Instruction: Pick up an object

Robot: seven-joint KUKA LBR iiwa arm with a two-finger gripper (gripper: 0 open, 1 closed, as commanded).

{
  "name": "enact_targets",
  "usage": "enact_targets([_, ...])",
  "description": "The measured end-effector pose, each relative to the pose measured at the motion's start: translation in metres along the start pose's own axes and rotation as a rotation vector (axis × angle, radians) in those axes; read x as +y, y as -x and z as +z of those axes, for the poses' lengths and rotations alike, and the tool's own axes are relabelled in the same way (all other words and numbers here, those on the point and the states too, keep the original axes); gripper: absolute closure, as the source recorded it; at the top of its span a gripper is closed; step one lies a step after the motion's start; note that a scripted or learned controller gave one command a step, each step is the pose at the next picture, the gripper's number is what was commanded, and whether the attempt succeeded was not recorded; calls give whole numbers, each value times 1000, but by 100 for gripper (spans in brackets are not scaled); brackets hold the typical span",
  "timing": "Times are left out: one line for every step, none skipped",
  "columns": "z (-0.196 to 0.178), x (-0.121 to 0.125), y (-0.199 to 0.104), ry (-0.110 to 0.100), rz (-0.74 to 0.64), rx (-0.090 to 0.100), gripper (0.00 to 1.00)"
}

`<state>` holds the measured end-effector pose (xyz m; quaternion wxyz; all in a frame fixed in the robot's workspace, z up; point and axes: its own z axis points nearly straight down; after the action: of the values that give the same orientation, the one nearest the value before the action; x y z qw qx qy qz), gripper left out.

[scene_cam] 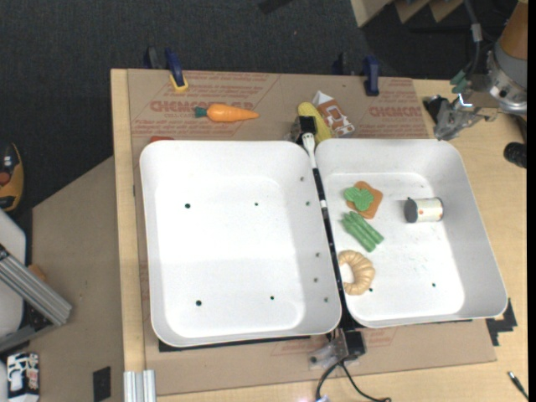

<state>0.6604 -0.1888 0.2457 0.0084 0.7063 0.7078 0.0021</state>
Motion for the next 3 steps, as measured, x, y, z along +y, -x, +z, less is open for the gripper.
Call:
enact_targets([67, 5, -50, -20, -1, 11, 100])
enact_targets([95, -32, -16, -19, 5, 9, 100])
enact_targets([130, -74, 21, -7, -1, 6, 100])
